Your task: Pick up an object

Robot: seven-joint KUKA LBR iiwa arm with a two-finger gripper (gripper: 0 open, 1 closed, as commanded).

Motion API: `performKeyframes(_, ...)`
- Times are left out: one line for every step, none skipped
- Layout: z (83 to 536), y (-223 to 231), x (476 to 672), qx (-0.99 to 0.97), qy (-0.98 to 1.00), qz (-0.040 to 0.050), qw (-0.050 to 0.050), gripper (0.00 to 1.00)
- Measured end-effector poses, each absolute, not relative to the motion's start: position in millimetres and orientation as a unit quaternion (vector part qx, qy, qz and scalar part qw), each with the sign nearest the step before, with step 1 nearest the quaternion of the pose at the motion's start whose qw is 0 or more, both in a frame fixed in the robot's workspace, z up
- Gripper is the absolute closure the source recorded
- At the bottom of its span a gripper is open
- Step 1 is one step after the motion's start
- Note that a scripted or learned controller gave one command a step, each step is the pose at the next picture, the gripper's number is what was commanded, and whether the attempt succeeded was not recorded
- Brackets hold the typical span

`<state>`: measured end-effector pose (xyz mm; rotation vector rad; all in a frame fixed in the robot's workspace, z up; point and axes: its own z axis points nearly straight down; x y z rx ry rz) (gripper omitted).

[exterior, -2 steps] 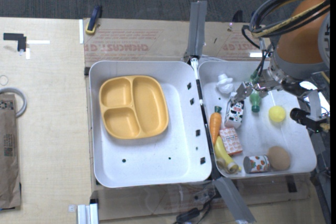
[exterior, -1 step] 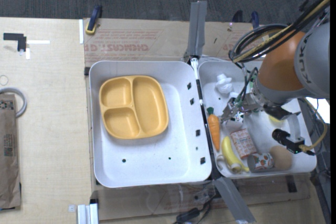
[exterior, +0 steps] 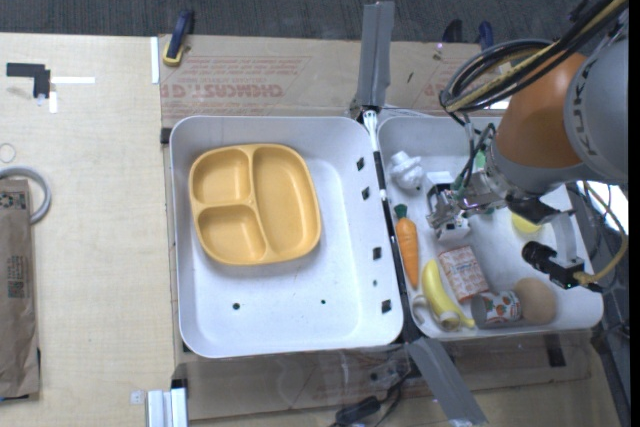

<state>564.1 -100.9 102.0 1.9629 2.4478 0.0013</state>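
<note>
In the camera view, the gripper (exterior: 447,212) hangs low in the right bin (exterior: 590,320) at centre right of the frame; whether its fingers are apart or together cannot be told. Below it lie a carrot (exterior: 408,249), banana (exterior: 438,293) and small red-patterned packet (exterior: 463,272). A yellow divided plate (exterior: 255,203) sits in the left bin (exterior: 290,315).

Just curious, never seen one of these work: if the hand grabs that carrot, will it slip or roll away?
The carrot looks smooth and tapered, so it might slide out of a pinch. Being round, it could roll if nudged sideways, though it lies close to the bin wall, which probably checks it. It looks stiff.
</note>
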Motion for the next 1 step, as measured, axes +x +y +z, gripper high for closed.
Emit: performKeyframes(191.1, -65.5, 560.4, 0.574, 0.819, -0.0006, 0.000, 1.00)
